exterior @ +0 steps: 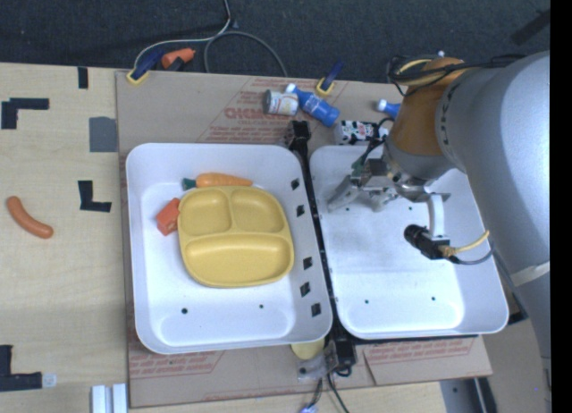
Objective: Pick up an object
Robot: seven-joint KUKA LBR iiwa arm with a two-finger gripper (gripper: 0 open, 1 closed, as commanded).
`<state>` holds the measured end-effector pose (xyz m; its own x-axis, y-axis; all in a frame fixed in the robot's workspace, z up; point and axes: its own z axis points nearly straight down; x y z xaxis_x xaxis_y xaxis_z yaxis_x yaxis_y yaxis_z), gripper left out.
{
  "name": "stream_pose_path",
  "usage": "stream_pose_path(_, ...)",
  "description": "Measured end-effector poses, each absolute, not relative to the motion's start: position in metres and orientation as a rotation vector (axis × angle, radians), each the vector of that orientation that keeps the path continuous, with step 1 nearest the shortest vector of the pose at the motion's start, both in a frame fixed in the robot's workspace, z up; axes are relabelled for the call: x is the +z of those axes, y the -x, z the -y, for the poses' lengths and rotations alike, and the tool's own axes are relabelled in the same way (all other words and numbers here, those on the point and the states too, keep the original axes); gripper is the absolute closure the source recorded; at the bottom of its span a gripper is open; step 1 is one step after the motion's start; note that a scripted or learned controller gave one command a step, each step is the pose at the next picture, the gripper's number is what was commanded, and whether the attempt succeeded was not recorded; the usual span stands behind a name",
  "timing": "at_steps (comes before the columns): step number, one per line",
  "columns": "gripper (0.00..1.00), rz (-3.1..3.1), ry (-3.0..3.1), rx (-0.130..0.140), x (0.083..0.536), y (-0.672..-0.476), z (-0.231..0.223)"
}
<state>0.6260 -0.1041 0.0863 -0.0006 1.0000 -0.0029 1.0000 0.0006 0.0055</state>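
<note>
A yellow divided plate (237, 234) lies in the left bin (152, 313). An orange carrot (223, 180) rests along the plate's far edge, and a small red-orange piece (168, 216) sits against its left side. My gripper (347, 193) hangs low over the upper left part of the right bin (402, 313), pointing toward the divider between the bins. It is well apart from the plate and the carrot. The arm's grey body and orange band cover the right bin's far right corner.
A red-orange sausage (29, 217) lies on the bench far left, outside the bins. Blue and white clamps (304, 103) and an orange clamp (179, 56) sit behind the bins. Black clips (308, 264) line the divider between the bins.
</note>
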Motion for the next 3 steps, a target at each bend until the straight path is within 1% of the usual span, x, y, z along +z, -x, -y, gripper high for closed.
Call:
stream_pose_path(1, 0.00, -2.223, -2.215, 0.003, 0.085, -0.670, 0.105)
stream_pose_path(2, 1.00, -2.222, -2.214, 0.000, 0.096, -0.669, 0.105)
stream_pose_path(3, 1.00, -2.228, -2.212, 0.011, 0.191, -0.628, 0.036)
